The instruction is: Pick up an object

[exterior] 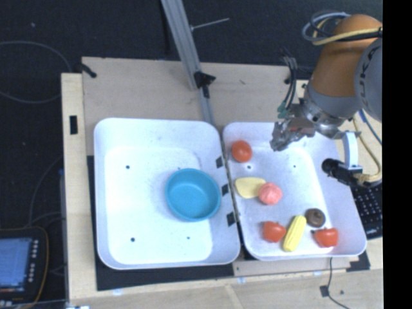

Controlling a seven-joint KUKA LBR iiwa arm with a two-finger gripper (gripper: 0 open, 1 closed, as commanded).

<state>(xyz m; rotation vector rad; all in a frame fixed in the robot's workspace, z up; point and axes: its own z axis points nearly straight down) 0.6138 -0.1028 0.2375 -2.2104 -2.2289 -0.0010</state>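
Candidate objects all sit in the right bin. Orange-red round piece near that bin's far-left corner. Pale yellow piece against the left wall about mid-length, pink ball touching or just beside it on its right. Along the near edge, left to right: red piece, yellow corn cob lying at a tilt and touching the red piece, dark brown round piece just behind the cob's upper end, second red piece near the near-right corner.

Pincer is over the far edge of the right bin, right of the orange-red piece and apart from it. Nothing visible between its tips; open or closed, can't tell at this resolution. Arm comes in from the right; orange band above the wrist, cables looped at its top.

Left bin holds a blue bowl, upright, toward that bin's right side, nearer its near edge than its far one.

Both bins side by side on the worktop, touching along the middle. A grey metal post runs at a slant from the far edge down to the gap between the bins. Keyboard at the right edge of the worktop; small screen off its near-left corner.
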